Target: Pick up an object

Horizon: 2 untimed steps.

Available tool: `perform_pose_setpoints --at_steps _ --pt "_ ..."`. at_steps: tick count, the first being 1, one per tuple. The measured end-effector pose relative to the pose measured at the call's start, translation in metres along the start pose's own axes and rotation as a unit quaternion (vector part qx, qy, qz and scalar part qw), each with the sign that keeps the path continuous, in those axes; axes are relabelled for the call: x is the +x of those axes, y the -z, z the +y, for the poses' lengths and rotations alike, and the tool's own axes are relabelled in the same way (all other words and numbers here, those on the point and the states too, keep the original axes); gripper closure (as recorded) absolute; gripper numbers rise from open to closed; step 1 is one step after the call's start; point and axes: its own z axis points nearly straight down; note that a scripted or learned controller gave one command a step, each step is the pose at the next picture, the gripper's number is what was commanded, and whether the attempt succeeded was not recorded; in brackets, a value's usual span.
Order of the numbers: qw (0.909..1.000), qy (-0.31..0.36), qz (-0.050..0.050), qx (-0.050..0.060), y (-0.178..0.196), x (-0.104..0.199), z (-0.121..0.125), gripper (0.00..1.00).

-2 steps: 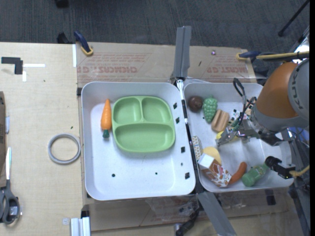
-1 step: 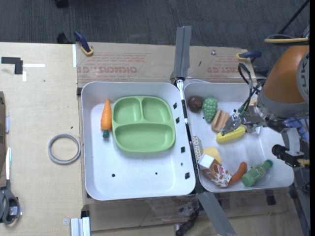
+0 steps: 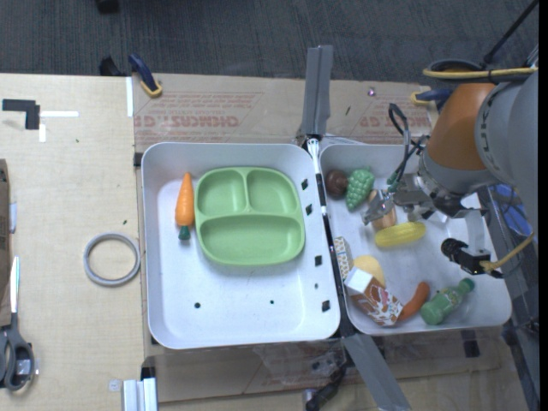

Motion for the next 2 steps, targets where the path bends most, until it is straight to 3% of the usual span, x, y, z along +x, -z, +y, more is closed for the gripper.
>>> perform_pose_setpoints --at_steps 1,2 --pt "0.9998 -0.021 0.000 0.001 -0.008 0.007 0.067 0.00" --pt "0.9786 -0.206 0.002 0.000 -0.007 -0.010 0.068 0.00"
